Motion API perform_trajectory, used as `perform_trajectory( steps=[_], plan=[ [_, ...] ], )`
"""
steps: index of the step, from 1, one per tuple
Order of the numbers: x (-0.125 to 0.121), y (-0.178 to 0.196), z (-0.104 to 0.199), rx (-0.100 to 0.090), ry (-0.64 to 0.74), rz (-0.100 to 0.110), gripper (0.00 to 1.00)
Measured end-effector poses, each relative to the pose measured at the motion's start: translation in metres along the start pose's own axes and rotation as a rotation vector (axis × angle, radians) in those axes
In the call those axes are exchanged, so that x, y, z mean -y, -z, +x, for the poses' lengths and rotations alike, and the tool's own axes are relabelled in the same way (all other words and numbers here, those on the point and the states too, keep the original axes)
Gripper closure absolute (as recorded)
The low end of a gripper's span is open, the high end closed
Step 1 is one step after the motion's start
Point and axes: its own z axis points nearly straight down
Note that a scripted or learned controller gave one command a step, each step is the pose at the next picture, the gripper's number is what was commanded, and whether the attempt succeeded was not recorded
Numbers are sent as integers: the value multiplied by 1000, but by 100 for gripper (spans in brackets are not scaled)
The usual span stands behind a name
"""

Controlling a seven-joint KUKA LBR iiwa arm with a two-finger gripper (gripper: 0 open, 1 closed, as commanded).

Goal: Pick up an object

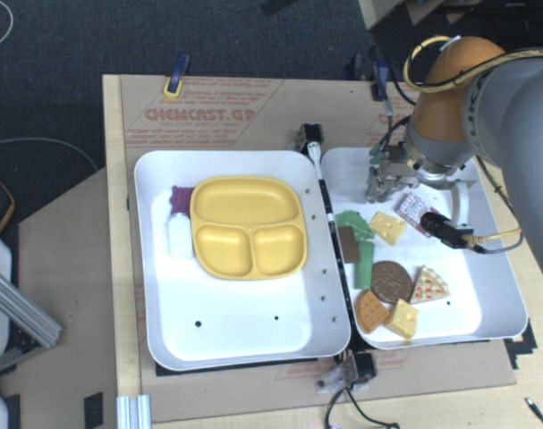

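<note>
The right bin (495,315) holds several toy foods: a cheese wedge (387,228), a green piece (359,239), a brown round cookie (391,281), a pizza slice (428,286), a waffle-like biscuit (371,310), a yellow cheese block (403,318) and a small red-and-white packet (411,206). My gripper (385,181) hangs low over the bin's far left part, just behind the cheese wedge and left of the packet. Nothing shows between its fingers.
The left bin (164,311) carries a yellow three-compartment tray (249,225), with a purple item (181,199) and a white bottle (179,236) at its left side. The grey arm with its orange band (454,92) comes in over the right bin's far right corner.
</note>
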Motion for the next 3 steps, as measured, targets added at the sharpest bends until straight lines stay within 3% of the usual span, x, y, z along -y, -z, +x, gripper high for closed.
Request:
perform_trajectory(
  steps=[2,3],
  plan=[
    [-5,103,8,2,3,-7,100],
    [-7,132,8,2,3,-7,100]
  ],
)
